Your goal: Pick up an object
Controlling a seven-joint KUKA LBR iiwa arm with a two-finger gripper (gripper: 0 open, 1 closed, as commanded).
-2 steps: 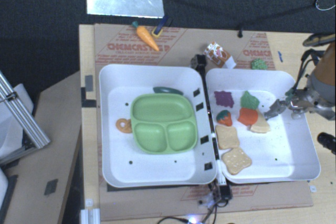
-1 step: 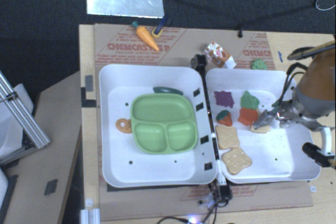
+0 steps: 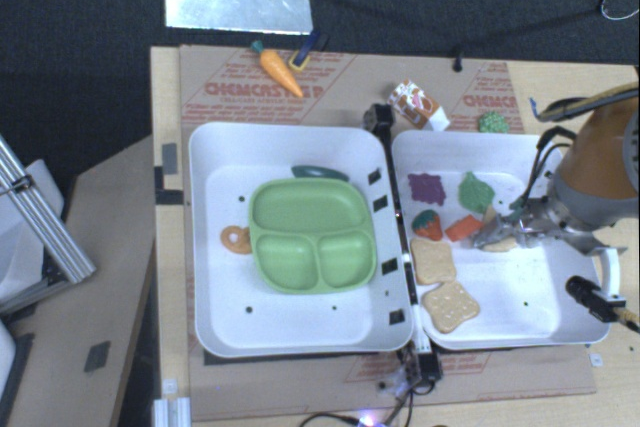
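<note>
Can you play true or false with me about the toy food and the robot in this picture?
1. The green tray sits in the left bin. True.
2. The carrot lies inside the right bin. False: it lies on the bench behind the bins.
3. Two bread slices lie in the right bin. True.
4. The pincer is over the left bin. False: it is low in the right bin, near the orange piece.
</note>
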